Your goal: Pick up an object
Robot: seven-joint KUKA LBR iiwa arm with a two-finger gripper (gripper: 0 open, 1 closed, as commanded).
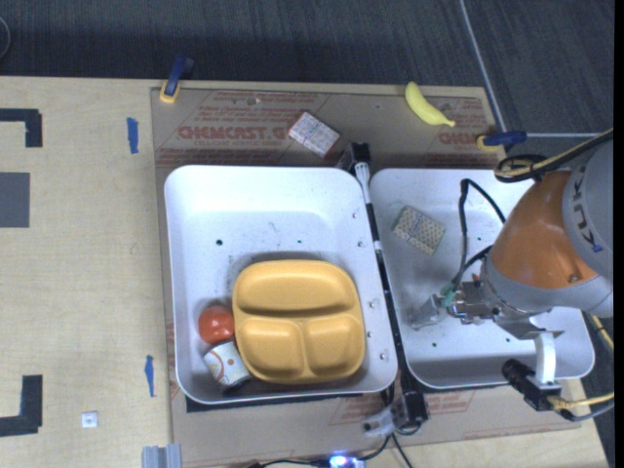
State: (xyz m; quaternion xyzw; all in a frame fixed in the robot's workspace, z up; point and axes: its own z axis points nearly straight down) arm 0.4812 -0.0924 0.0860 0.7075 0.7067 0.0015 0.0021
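Arm (556,237) reaches in over the right bin (575,359), wrist low; gripper (436,307) sits just above the bin floor near its middle-left. Cannot tell whether the jaws are apart or together — the metal there is small and blurred, and nothing can be seen between them.

Nearest candidate: a small speckled pad (419,228), lying flat in the upper left of the same bin, near the gripper but clearly apart from it. Left bin (195,261) holds a yellow divided tray (295,318), with an orange ball (215,323) and a small white-and-orange item (225,362) tucked at its left edge.

Judgement: for a clean pick, centre over the pad and come straight down; it is thin, so the jaws must reach the floor.

Hidden: the wrist covers part of the right bin's floor — contents under it unknown.
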